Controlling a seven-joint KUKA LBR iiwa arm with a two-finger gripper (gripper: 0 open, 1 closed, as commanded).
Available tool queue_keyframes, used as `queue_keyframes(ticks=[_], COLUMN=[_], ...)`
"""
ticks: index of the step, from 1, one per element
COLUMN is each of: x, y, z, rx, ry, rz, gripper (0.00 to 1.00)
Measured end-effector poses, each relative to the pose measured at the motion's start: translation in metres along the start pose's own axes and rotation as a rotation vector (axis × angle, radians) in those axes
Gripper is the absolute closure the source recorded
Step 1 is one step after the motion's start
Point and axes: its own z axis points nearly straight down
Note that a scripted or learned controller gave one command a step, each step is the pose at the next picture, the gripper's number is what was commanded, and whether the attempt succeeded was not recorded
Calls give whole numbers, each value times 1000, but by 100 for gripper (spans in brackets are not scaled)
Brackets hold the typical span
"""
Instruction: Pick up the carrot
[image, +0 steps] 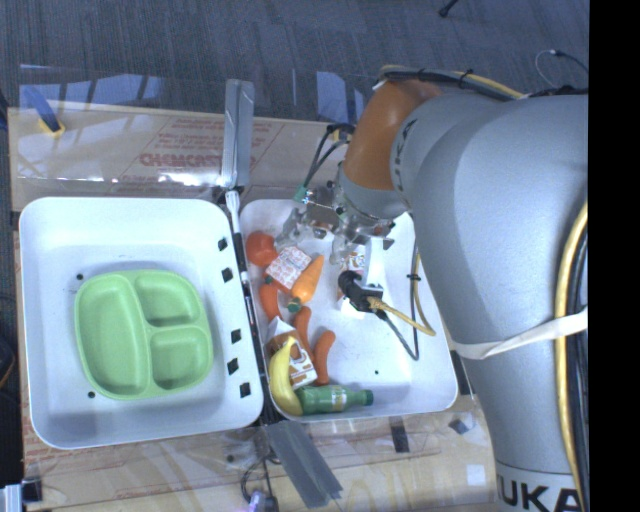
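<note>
- The big grey arm (500, 230) comes in from the right and takes up most of that side of the shot.
- Its orange band (378, 140) sits just above the wrist, up near the top middle.
- The wrist points down and to the left, with cables looping around it.
- The gripper (322, 228) hangs low at the end of the wrist, metal bits and wiring bunched around it.
- Honestly can't make out much more from this angle.

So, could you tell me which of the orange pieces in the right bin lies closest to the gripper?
The tapered carrot, slanting just below the gripper beside the red-and-white packet; the other orange pieces lie farther down or left.
</note>
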Motion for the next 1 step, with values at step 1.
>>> queue_keyframes(ticks=[1], x=[-27], y=[-10], z=[34], rx=[-10], ry=[4], rz=[-24], gripper=[0])
